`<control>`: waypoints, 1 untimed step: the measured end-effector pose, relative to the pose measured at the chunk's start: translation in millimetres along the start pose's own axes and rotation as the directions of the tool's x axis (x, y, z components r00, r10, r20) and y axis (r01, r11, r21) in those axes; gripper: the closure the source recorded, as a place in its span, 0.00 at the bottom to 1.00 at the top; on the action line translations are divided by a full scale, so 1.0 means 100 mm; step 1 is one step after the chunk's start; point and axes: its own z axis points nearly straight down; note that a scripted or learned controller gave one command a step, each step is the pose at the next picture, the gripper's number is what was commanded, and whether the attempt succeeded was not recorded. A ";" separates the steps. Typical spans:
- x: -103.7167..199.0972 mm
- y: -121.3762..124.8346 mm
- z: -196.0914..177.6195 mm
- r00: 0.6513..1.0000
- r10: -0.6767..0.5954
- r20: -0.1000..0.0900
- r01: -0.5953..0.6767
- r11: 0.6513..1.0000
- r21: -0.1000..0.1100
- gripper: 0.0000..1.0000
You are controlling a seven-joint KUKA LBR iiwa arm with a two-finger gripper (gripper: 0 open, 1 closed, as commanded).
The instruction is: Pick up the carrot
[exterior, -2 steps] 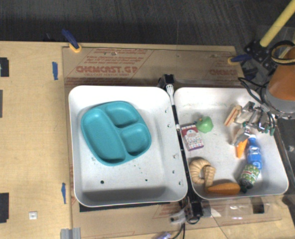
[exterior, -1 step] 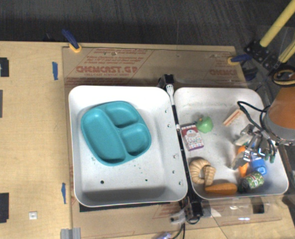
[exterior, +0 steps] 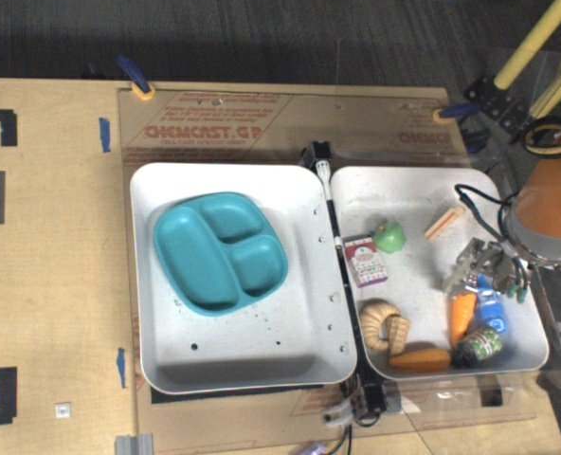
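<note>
Nearest me in the right bin (exterior: 423, 183), a hot dog (exterior: 419, 358) and a green can (exterior: 479, 345) crowd the carrot (exterior: 461, 316); closing there, I judge I could catch a neighbour or nudge the carrot aside. It stands lengthwise front to back, slightly tilted; which end is the tip is unclear. My tool (exterior: 479, 265) hovers just beyond; its opening I cannot tell.

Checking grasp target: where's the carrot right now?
The carrot lies in the right bin, near its right edge, just below the gripper and above the green can.
</note>
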 end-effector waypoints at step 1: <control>0.00 0.00 0.01 1.000 0.000 -0.002 0.000 1.000 0.000 0.00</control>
